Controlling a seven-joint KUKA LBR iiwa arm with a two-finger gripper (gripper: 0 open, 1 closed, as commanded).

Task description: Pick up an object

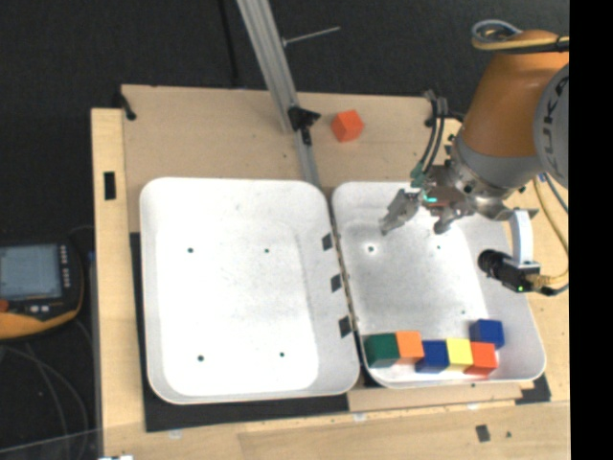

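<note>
Counter (230, 137): tan board carrying both bins, with a slanted metal rail across its far side

Left bin (239, 286): shallow white tray, a few dark dots on its floor

Right bin (421, 266): shallow white tray holding all the reachable blocks; these are crowded against its near wall, likely pushed or slid there, which leaves little room for fingers on that side

Arm (508, 113): grey with orange band, reaching in from the right, wrist over the far half of the right bin

Claw (421, 214): hovering above bare bin floor, fingers spread apart, nothing between them; well apart from the blocks

Row of blocks (436, 350): green (382, 348), orange (410, 344), blue (433, 354), yellow (460, 352), a second orange (482, 356) and a blue (488, 332) just behind; touching one another, any one a candidate for the pick

Stray orange cube (347, 126): on the counter beyond the bins, beside the rail
</note>
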